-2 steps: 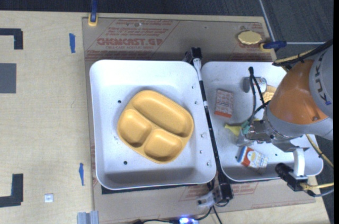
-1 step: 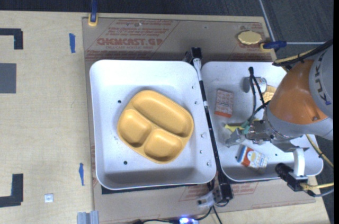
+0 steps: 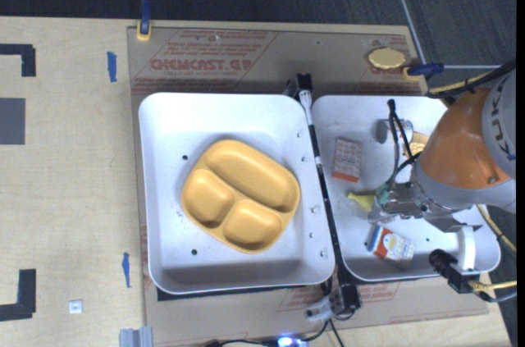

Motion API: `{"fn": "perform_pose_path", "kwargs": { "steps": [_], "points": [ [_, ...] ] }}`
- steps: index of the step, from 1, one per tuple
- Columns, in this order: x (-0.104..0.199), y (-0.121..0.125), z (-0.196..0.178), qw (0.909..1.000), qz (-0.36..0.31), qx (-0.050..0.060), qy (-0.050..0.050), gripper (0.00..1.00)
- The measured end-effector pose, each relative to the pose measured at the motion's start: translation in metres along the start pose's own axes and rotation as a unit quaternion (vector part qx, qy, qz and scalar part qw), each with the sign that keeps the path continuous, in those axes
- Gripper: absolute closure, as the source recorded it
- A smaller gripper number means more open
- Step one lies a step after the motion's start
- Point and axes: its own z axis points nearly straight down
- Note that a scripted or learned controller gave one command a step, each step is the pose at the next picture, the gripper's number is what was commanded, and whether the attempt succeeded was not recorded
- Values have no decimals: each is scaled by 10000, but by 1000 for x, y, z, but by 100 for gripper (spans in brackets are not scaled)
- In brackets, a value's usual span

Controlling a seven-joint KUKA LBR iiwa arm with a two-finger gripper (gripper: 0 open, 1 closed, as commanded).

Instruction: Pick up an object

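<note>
Camera view: gripper (image 3: 392, 206), finger state unclear, hovers lower right beside a small carton (image 3: 390, 244); crowding could spoil the grasp.

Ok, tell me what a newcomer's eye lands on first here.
The big yellow tray, with its three compartments, lies tilted in the left bin. Next comes the arm with its orange band, over the right bin. Under it lie small things: an orange-and-white packet and a red-and-white packet.

"CHEMCAST GP" on brown board (image 3: 201, 64)
</note>
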Motion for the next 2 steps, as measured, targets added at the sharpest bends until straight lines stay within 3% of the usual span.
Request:
{"fn": "perform_pose_path", "kwargs": {
  "steps": [1, 2],
  "points": [
    [0, 0, 0, 10000, 1, 1, 0, 0],
    [2, -4, 21, 10000, -5, 57, 25, 0]
  ]
}}
